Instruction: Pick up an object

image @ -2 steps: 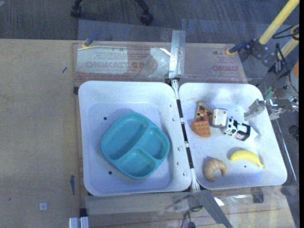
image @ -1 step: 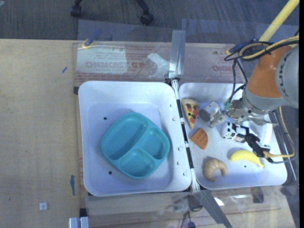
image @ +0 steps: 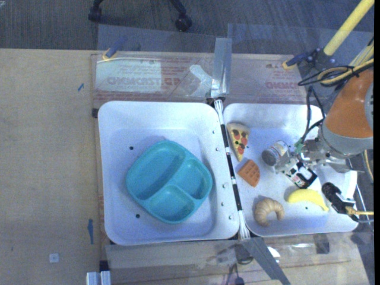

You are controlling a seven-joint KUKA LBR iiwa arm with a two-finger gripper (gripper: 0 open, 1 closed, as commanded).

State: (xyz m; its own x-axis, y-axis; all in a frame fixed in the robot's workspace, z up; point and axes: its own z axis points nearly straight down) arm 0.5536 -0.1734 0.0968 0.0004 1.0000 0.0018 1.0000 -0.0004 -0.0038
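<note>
Two white bins are seen; the gripper (image: pixel 298 166) is lowered in the right bin (image: pixel 261 114) between a small can (image: pixel 274 154) and a banana (image: pixel 307 198); its opening cannot be told.

text: faint mirrored red lettering on clear sheet behind left bin (image: pixel 129 76) — not legible | similar red lettering behind right bin (image: pixel 284 83) — not legible | other labels, numbers: none readable
</note>
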